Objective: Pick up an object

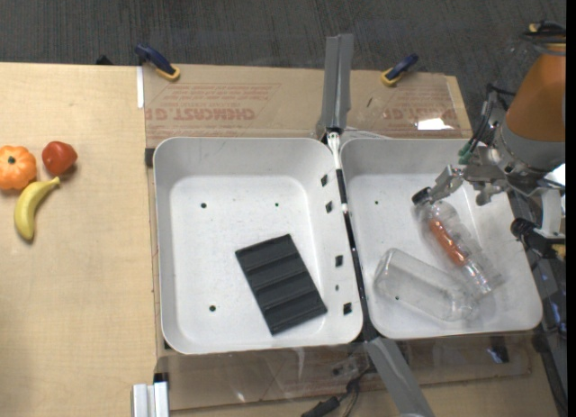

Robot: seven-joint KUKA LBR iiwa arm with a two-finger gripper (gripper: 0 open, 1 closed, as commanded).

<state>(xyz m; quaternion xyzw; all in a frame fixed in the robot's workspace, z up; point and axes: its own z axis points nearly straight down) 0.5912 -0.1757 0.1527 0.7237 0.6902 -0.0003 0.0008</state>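
**Gripper over the right bin, above the clear bottle**

The gripper (pixel 430 192) reaches in from the right and hangs over the upper part of the right bin (pixel 378 167). Its dark fingertips sit just at the top end of a clear plastic bottle (pixel 461 249), which lies on its side and runs diagonally down toward the bin's lower right. Whether the tips touch the bottle cannot be told, and how far apart the fingers stand is not readable either; nothing is visibly clamped between them.

The bottle is transparent, slim, with an orange-red object showing inside it. Just beside it, lower and to the left, lies a clear plastic container (pixel 416 287) (wider, rounded at its left end, glossy), touching or nearly touching the bottle at the lower right.

In the left bin (pixel 180 226) a black ribbed block (pixel 281 282) lies flat and tilted, matte, rectangular, with parallel grooves across it. Both bins are shallow, white and smooth, with rounded corners.

On the wooden bench (pixel 81 316) to the far left sit an orange (pixel 15 168), a red tomato-like fruit (pixel 59 158) and a banana (pixel 31 208), close together. Brown cardboard (pixel 216 104) lies behind the bins, held by blue-and-yellow clamps (pixel 157 61).
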